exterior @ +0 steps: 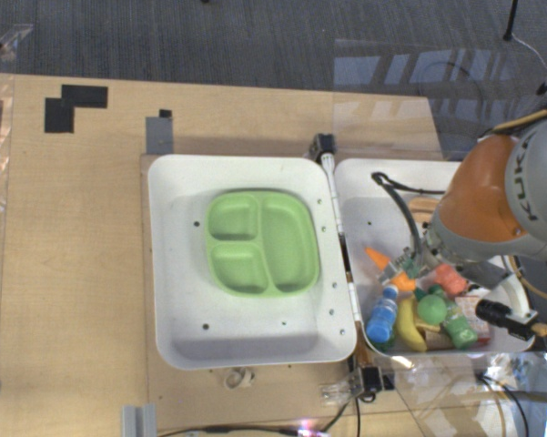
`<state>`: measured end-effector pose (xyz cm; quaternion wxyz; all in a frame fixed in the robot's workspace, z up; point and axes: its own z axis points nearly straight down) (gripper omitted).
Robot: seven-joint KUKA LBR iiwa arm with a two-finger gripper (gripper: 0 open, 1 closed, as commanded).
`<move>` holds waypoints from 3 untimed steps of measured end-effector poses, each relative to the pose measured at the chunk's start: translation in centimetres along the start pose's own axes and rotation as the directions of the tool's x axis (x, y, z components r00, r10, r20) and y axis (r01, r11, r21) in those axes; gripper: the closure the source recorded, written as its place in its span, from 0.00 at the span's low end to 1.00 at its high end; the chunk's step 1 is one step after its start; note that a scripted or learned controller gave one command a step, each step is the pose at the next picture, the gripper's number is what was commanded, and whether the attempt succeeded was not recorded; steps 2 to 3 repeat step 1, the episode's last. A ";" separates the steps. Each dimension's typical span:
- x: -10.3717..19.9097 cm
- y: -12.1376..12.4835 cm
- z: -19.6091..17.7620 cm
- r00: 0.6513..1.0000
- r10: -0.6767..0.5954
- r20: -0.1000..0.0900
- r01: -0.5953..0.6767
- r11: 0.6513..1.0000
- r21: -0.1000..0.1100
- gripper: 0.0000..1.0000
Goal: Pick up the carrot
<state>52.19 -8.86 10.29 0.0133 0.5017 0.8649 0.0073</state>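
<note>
The carrot [379, 259] is a small orange piece lying at a slant in the right bin [364, 209], near its left wall. My gripper [408, 265] hangs low just to the right of the carrot, at its thicker end, under the grey wrist and orange band [478, 203]. The arm hides the bin floor behind it. I cannot tell whether the gripper touches the carrot.
Crowded at the front of the right bin are a blue bottle [382, 317], a yellow banana [410, 326], a green round fruit [430, 309], a salmon-red item [452, 281] and a green item [462, 331]. The left bin [177, 271] holds a green divided plate [259, 242].
</note>
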 end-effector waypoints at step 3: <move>9.2 5.4 -8.4 0.984 0.176 -0.011 -0.176 0.984 0.018 1.00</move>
